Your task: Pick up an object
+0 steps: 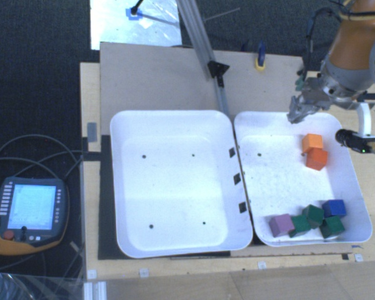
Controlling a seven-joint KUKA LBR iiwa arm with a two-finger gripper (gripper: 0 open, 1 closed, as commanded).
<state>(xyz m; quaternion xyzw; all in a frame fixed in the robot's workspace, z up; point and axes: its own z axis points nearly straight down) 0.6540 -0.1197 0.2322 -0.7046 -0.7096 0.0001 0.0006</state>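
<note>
My gripper (298, 114) hangs over the back rim of the right bin (281, 167), up and to the left of the two orange blocks. Nothing shows between its tips. A light orange block (312, 142) sits near the bin's back right, with a darker orange block (317, 159) touching it just in front. In the bin's front right corner a cluster lies together: a pink block (280, 224), a green block (300, 225), another green block (313, 214), a blue block (334, 207) and a green block (332, 227).
The left bin (175, 180) stands beside the right one, joined by black clips (237, 178). A slanted metal pole (200, 36) crosses above the bench at the back. A teach pendant (28, 214) lies on the floor at the left.
</note>
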